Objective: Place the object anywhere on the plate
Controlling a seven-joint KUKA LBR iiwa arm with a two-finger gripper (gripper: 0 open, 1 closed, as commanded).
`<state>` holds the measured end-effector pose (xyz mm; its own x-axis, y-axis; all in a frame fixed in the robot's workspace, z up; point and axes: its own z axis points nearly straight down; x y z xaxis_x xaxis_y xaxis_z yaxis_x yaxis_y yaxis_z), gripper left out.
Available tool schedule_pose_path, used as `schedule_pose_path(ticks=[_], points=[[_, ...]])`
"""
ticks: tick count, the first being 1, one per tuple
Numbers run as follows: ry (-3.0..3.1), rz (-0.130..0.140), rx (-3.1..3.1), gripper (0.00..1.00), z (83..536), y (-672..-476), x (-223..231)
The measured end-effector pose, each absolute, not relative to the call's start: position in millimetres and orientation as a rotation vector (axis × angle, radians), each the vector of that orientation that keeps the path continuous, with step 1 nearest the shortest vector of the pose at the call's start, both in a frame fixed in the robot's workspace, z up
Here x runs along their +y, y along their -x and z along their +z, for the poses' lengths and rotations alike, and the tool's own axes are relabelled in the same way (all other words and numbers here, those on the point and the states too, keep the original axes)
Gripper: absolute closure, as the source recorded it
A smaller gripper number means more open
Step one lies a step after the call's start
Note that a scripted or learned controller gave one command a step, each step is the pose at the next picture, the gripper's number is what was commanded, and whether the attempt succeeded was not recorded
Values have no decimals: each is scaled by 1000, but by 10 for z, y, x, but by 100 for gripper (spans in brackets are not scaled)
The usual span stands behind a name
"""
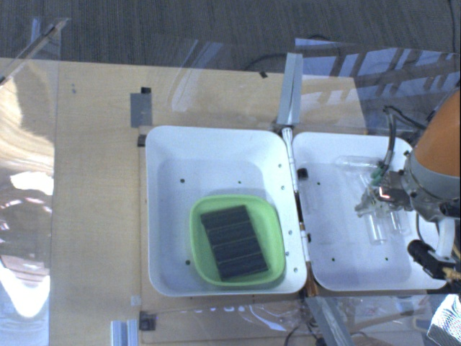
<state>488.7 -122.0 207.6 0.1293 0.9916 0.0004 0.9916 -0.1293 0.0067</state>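
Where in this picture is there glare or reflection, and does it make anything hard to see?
In the camera view, bright glare washes the bench's left edge; pale reflections streak the wood above the bins; the gripper over the right bin looks faint and see-through; the dark ridged object on the green plate is sharp.

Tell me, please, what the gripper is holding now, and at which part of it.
It cannot be told. The gripper is low in the right bin, and its transparent fingers are hard to make out. The dark ridged object lies on the green plate in the left bin.
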Motion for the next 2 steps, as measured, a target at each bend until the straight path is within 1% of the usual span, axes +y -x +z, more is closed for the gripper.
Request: schedule_pose_path(ticks=[1, 2], points=[[-2390, 7, 2033, 100, 2235, -5148, -324], [-2279, 4, 2160, 100, 2129, -4879, 253]])
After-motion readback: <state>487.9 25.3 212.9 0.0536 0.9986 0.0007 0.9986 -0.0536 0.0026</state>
